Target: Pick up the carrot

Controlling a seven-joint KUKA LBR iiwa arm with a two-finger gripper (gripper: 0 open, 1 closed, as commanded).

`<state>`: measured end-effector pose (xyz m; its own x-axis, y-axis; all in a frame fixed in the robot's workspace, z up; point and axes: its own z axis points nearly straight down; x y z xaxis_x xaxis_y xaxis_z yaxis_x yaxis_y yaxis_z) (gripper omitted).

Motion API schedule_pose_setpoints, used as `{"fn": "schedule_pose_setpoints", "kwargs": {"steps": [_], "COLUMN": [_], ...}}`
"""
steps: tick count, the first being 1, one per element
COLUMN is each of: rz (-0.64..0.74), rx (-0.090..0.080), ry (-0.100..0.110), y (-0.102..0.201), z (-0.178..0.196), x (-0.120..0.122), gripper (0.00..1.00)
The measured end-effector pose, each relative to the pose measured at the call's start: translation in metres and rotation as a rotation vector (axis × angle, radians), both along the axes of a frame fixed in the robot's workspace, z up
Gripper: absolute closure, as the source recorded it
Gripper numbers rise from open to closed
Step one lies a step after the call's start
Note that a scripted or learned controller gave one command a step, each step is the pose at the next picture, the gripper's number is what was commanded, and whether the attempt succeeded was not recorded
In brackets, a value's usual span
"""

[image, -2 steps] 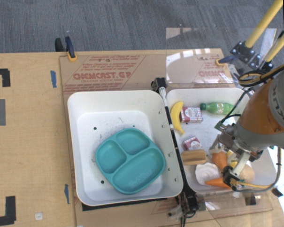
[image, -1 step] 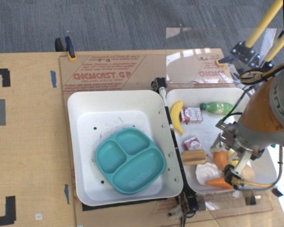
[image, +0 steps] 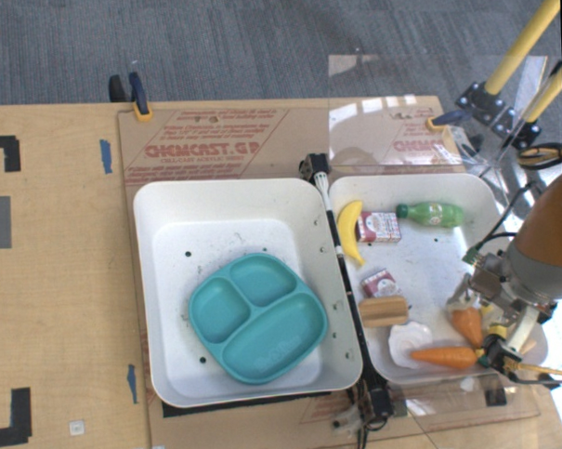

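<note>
The fingers' spread could not be told; the gripper [image: 488,314] hung low in the right bin [image: 405,187]. The carrot [image: 445,357] lay at the front wall, beside a white lump [image: 409,337] and another orange piece [image: 468,326].

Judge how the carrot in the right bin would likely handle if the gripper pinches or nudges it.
The carrot looks like smooth moulded plastic, so probably stiff, light and a bit slippery. Its long tapered shape lying flat suggests it could roll or pivot when nudged. It lies near the bin's front wall beside the gripper, so a push may wedge it there.
</note>
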<state>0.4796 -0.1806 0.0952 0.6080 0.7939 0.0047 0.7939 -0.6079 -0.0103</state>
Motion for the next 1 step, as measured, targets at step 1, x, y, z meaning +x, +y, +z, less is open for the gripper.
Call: {"fn": "schedule_pose_setpoints", "kwargs": {"steps": [1], "rz": [0.451], "rx": [0.010], "ry": [-0.005], "y": [-0.0142], "z": [-0.0033], "x": [0.0013], "gripper": [1.00]}}
